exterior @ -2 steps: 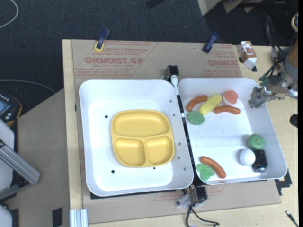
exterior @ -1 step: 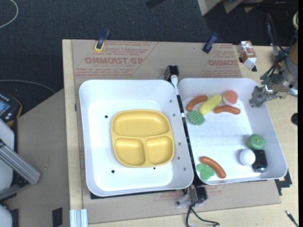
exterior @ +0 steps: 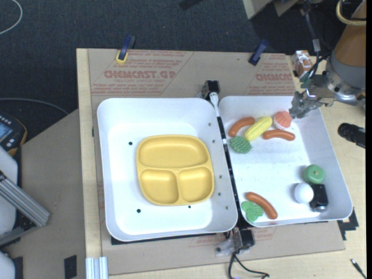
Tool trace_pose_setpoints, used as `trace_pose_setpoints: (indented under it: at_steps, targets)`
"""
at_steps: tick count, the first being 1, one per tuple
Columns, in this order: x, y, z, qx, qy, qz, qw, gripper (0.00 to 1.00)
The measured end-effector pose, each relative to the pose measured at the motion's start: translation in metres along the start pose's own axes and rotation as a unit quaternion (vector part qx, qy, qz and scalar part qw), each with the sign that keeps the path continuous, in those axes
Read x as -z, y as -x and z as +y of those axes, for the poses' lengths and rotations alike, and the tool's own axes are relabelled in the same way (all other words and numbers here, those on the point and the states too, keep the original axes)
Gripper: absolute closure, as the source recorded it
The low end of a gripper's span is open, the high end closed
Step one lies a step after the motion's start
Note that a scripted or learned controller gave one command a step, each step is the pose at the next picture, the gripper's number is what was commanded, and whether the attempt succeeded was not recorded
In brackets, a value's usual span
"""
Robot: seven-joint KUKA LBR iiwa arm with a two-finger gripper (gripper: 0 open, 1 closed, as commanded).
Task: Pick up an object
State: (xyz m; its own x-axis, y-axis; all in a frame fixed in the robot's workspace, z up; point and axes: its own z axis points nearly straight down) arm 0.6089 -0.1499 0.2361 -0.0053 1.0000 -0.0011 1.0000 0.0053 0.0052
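You have three toy sausages (exterior: pixel 278 135), two broccoli pieces (exterior: pixel 240 145), one corn cob (exterior: pixel 258 128); whether the gripper (exterior: pixel 300 107) is parted or closed, you cannot tell.

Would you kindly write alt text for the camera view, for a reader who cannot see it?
A grey robot arm's gripper hovers at the far edge of the right bin, beside a pink toy among toy sausages, corn and greens. The left bin holds a yellow divided plate.

A robotics lab is showing itself: clamps (exterior: pixel 124 50) are pinning a board (exterior: pixel 174 68), cables (exterior: pixel 244 266) trailing over carpet.
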Motion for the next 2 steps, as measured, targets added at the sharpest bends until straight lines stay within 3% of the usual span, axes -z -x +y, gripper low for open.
trace_pose_setpoints:
  at_steps: [2]
  targets:
    - [-0.007,-0.066,0.058,-0.001,0.000,0.000,1.0000,1.00]
